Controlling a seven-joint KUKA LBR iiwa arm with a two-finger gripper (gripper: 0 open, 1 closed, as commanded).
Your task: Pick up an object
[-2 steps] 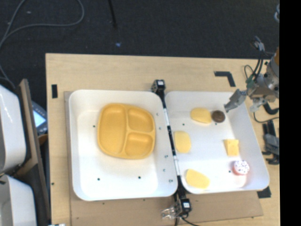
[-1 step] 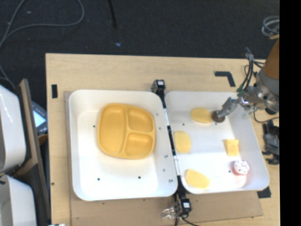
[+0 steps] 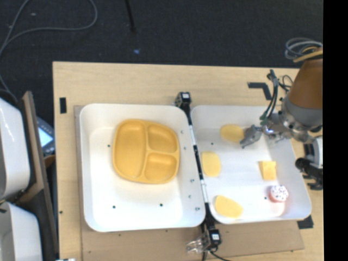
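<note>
The gripper (image 3: 251, 137) hangs low over the upper part of the right bin (image 3: 239, 113), just beside the right edge of a pale yellow piece (image 3: 231, 132); whether it is released or clenched cannot be told, and nothing is seen held. Other candidates in that bin: a yellow piece (image 3: 211, 163) near the divider, another (image 3: 228, 206) at the lower edge, a yellow block (image 3: 267, 170), and a small pink speckled item (image 3: 278, 193). The left bin (image 3: 98, 211) on the desk (image 3: 125, 80) holds a yellow compartment tray (image 3: 145, 150). Risks, as judged: the nearest piece looks flat and low, so a descent offset to its edge may close on air or nudge it aside; a deep approach could strike the bin floor.
</note>
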